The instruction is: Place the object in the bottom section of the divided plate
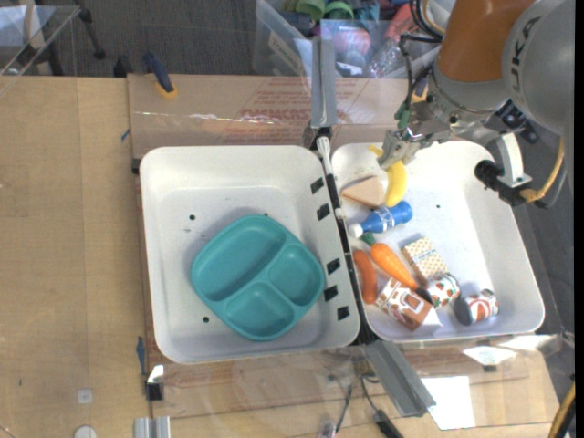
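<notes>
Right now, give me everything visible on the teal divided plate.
The teal divided plate lies flat in the left bin, turned at a slant to the bin walls. It looks like smooth matte plastic, rounded at the corners, with raised ridges splitting it into three sections. All three hold nothing. It rests on the bin floor, touching no other item.

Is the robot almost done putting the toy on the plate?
Not yet. The teal divided plate in the left bin has nothing on it. The gripper is over the right bin, right by the banana. Grabbing, carrying and placing are all left.
</notes>
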{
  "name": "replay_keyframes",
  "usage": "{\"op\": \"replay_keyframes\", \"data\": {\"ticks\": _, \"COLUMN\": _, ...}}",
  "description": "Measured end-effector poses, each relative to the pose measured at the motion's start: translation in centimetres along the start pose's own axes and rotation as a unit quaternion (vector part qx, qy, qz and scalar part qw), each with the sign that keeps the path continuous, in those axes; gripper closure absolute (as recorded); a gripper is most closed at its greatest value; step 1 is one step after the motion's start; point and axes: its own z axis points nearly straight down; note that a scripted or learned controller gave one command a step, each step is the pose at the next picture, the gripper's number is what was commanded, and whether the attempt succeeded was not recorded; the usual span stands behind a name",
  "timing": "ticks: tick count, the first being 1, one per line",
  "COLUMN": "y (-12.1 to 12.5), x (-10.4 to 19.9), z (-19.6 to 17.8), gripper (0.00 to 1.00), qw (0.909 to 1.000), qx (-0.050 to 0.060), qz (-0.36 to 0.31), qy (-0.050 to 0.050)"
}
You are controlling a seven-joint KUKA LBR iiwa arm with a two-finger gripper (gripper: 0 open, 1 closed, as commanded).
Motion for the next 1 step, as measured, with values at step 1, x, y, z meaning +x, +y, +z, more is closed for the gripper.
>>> {"op": "replay_keyframes", "data": {"ticks": 1, "y": 0.19, "x": 6.02, "z": 1.11, "gripper": 1.0, "qw": 0.9989, "qx": 0.001, "qz": -0.046, "qy": 0.001}}
